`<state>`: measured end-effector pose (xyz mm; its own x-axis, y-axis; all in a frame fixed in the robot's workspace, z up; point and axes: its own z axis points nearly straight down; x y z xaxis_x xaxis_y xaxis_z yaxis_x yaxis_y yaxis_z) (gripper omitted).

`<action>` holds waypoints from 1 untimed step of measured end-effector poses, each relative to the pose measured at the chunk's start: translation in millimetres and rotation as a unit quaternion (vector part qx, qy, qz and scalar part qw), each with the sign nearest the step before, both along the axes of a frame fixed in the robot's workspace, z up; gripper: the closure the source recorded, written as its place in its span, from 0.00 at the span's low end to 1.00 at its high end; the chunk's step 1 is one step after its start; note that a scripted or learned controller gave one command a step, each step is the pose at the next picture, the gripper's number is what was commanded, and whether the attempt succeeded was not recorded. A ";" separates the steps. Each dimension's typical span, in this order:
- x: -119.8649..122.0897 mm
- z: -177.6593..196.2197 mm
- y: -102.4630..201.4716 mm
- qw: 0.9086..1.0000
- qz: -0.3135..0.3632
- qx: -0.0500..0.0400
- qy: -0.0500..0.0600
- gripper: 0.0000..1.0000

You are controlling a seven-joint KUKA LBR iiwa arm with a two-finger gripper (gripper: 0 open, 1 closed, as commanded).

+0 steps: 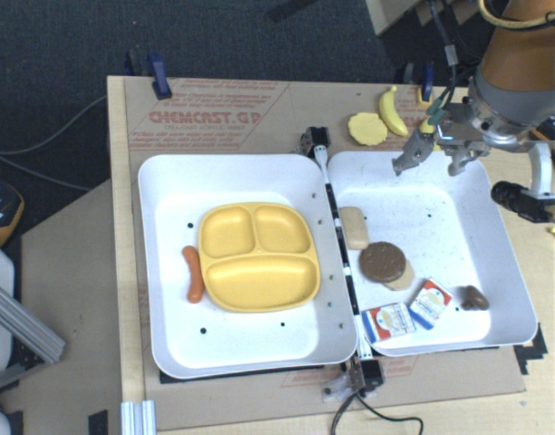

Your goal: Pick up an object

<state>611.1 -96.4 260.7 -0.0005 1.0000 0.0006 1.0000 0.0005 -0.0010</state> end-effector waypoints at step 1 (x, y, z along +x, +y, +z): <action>-42.1 -98.0 -21.1 1.000 -0.002 0.000 0.006 0.00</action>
